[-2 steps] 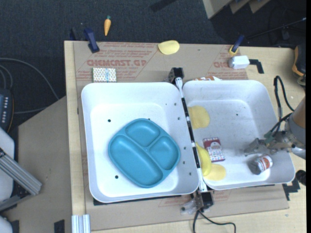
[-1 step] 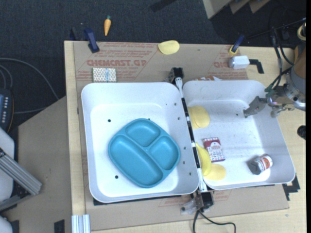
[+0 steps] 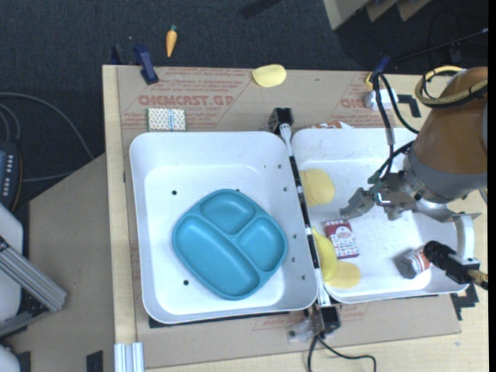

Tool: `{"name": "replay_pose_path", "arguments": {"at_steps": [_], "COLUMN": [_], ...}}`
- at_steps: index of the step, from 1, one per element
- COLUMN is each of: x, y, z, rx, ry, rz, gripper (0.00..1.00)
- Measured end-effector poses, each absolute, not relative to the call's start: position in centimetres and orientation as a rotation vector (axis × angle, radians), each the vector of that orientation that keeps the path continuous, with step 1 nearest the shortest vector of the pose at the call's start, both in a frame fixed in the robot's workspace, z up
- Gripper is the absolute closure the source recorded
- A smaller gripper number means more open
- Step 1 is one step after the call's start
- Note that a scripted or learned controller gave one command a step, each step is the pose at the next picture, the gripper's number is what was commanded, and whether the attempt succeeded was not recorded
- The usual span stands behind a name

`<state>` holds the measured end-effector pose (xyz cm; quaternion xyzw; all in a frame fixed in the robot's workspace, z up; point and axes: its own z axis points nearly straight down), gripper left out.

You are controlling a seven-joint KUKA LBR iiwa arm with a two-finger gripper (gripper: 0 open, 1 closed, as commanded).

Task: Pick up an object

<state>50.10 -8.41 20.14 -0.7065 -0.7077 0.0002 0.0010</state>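
Note:
In the right bin (image 3: 364, 142) lie a pale yellow rounded piece (image 3: 318, 186), a small red packet (image 3: 341, 239), a yellow curved piece (image 3: 335, 268) at the front left corner, and a grey and red can (image 3: 412, 263) on its side. My gripper (image 3: 377, 208) hangs over the middle of this bin, right of the yellow rounded piece and above the red packet. Its fingers stand apart with nothing between them. The arm's grey body and orange band cover the bin's right side.
The left bin (image 3: 155, 161) holds a blue divided plate (image 3: 229, 242). On the bench behind the bins lie a yellow lump (image 3: 269, 75), a patterned small box (image 3: 167, 118) and a blue clip (image 3: 144, 64). A toy carrot (image 3: 171, 41) lies on the floor beyond.

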Motion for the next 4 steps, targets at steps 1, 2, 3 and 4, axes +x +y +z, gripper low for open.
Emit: {"name": "replay_pose_path", "arguments": {"at_steps": [1,2,3,4], "x": [52.1,53.4,53.4,51.6], "y": [-9.4,-9.6,-9.6,-3.0], "z": [15.6,8.4,9.4,18.4], "rx": [-2.22,-2.221,-2.223,-2.22], "ry": [-2.22,-2.221,-2.221,-2.222], "rz": [0.001,0.0,0.0,0.0], "gripper": [0.0,0.0,1.0,1.0]}}
